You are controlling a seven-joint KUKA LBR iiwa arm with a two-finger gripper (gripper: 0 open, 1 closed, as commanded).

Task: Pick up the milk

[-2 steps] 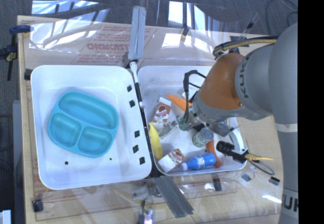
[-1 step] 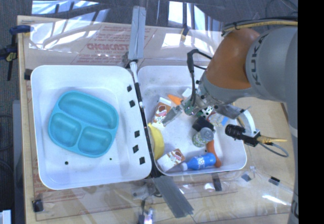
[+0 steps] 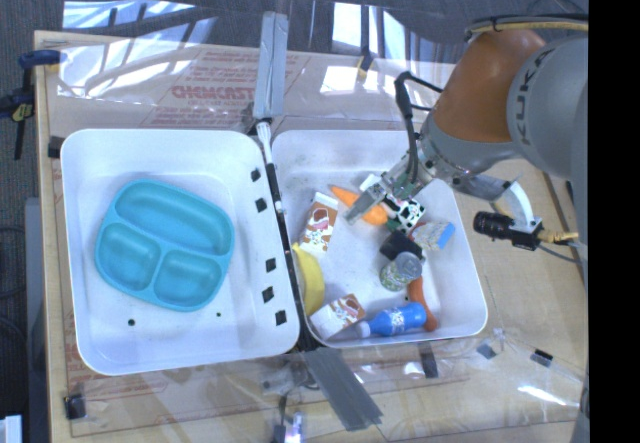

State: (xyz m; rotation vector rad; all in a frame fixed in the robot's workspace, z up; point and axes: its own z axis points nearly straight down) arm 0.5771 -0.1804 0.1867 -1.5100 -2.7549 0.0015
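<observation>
The milk [image 3: 408,215] is a small white carton with black cow patches, lying in the right bin [image 3: 462,276] near its upper middle. My gripper [image 3: 384,203] hangs low over the bin, just left of the carton. Its fingers are spread open, one grey finger [image 3: 362,201] reaching towards the lower left and the other close to the carton's top edge. An orange piece [image 3: 375,215] shows between the fingers. The milk is not between them.
The right bin also holds a carrot [image 3: 344,195], a brown-and-white carton [image 3: 318,228], a banana [image 3: 312,277], a can [image 3: 400,271], a blue bottle [image 3: 395,323] and another small carton [image 3: 340,313]. A blue divided plate [image 3: 165,244] lies in the left bin [image 3: 80,171].
</observation>
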